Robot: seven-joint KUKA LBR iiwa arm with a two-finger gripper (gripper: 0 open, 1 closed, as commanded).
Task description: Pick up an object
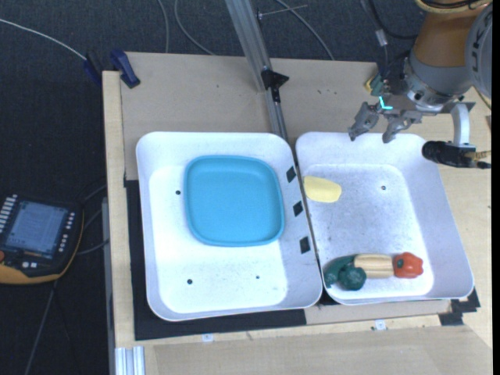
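My gripper hangs over the back rim of the right bin, its two fingers spread apart and nothing between them. In that bin a pale yellow piece lies by the left wall. Along the front wall sit a dark green lump, a tan cylinder and a red tomato-like piece, side by side and touching. All of these lie well in front of the gripper.
The left bin holds a light blue square plate. A slanted metal pole comes down to the bench between the bins' back edges. A handheld pendant lies off the bench at left.
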